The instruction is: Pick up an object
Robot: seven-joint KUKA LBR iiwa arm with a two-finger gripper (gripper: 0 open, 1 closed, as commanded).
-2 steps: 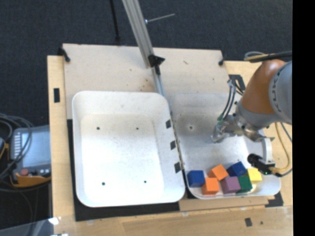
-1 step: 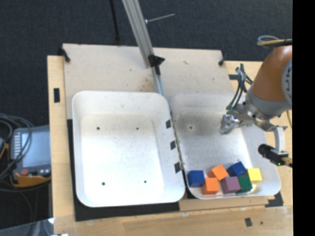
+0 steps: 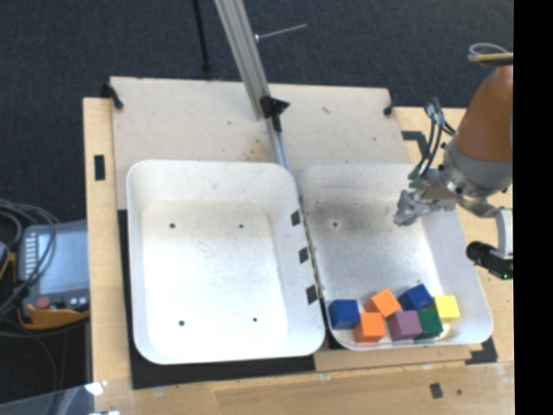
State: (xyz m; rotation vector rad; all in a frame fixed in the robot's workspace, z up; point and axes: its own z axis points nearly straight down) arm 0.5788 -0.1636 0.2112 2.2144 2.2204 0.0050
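Several small coloured cubes lie bunched at the near edge of the right bin (image 3: 363, 232): a blue cube (image 3: 344, 313), two orange cubes (image 3: 384, 302), a purple cube (image 3: 404, 324), a green cube (image 3: 430, 322), a second blue cube (image 3: 417, 296) and a yellow cube (image 3: 447, 308). My gripper (image 3: 408, 208) hangs over the right bin's far right part, well behind the cubes and apart from them. Nothing shows between its fingers.
The left bin (image 3: 216, 258) sits beside the right one, split from it by a ridge with black clips (image 3: 304, 254). A slanted aluminium post (image 3: 246, 54) rises behind the bins. Cables and a control pendant (image 3: 47, 271) lie at the far left.
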